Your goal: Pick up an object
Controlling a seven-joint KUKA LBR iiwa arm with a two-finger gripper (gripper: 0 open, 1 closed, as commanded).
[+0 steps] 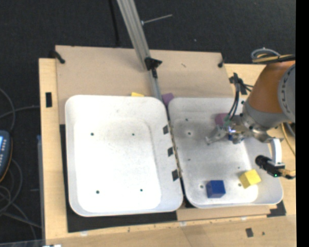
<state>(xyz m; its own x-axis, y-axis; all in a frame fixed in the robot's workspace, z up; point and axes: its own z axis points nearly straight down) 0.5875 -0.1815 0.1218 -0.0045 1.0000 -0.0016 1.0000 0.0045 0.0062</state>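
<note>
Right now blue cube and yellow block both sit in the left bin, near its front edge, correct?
Wrong bin. The camera view shows the blue cube and yellow block in the right bin, near its front edge, as you said. The gripper is over that same bin, farther back.

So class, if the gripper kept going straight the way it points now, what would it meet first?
The gripper points toward the view's left and down, so it would probably meet the right bin's floor first, short of the divider; depth is unclear. The purple object sits beside it, off that line.
</note>
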